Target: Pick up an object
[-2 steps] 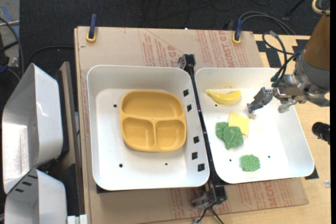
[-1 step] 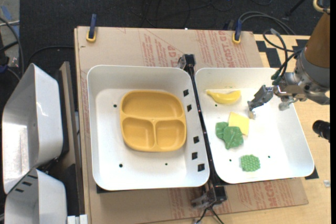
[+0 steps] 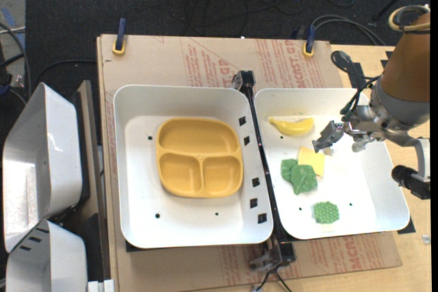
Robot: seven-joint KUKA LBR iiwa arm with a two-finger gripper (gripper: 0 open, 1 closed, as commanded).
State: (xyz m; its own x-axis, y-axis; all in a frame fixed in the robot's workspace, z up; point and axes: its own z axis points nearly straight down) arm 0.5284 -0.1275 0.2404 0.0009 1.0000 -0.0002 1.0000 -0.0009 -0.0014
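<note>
bins sit side by side: your left bin holds a yellow divided tray; the right bin holds a banana, cheese wedge, green leaf and green round piece. gripper hangs above the cheese, grip state unreadable.

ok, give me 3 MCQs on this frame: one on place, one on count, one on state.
1. Where is the yellow tray?
A. left bin
B. right bin
C. on the cardboard outside the bins

2. How many green items lie in the right bin?
A. none
B. two
C. four

3. What is the state of the gripper?
A. carrying the tray
B. low over the right bin, near the yellow block, nothing seen between its fingers
C. parked over the left bin

Key:
1 A: the tray sits in the middle of the left bin.
2 B: a leafy green piece and a round green piece are there.
3 B: the gripper's tip is just above the block, between it and the banana, with no item seen in its grasp.
</note>
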